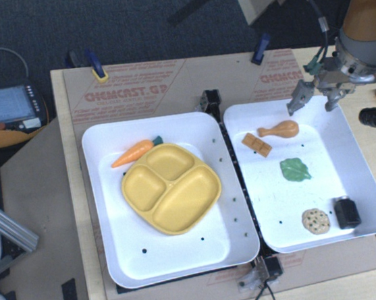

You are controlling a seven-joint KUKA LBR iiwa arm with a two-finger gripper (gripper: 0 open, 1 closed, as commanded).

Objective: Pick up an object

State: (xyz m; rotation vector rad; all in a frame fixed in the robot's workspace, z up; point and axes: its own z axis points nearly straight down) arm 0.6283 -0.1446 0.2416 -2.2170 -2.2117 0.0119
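Hovering over the far end of the right bin, the gripper has its two fingers spread wide with nothing between them. The nearest candidate for the pick is the drumstick, just below and to the left of the fingertips.

The main risk, as I judge it, lies in that rounded shape: if the fingers come down off-centre, it may roll or squirt sideways towards the brown waffle piece lying just beside it. Closing on both together, or clipping the bin's far wall on the descent, could equally spoil the attempt.

Taking the drumstick as the reference, the right bin also holds a green leaf nearer the camera, and further on, at the near end, a cookie with a small black block just to its right.

Well to the drumstick's left, the left bin contains a yellow divided plate, with a carrot resting against the plate's far-left rim.
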